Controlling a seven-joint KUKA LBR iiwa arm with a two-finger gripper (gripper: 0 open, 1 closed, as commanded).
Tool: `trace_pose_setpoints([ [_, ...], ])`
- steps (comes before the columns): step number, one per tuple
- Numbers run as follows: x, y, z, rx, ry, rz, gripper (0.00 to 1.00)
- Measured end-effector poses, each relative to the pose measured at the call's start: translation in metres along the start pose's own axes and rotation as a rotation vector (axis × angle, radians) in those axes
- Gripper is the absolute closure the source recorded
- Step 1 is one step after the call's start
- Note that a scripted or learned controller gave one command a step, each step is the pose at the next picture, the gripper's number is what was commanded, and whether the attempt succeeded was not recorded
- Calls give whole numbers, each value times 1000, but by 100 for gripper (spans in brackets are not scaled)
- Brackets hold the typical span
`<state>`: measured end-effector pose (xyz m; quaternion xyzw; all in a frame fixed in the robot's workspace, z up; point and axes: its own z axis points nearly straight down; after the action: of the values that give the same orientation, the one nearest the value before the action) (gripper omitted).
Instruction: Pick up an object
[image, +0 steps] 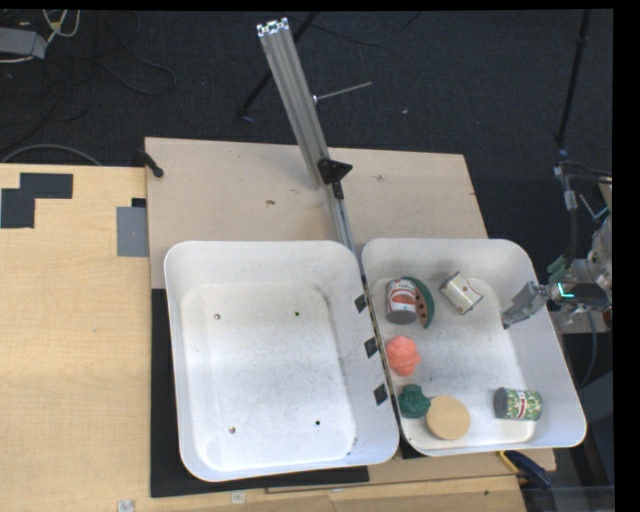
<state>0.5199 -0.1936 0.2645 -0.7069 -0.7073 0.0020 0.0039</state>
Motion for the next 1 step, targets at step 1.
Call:
trace_pose_setpoints([
  [1, 0, 1, -2, -3, -1, 1, 0],
])
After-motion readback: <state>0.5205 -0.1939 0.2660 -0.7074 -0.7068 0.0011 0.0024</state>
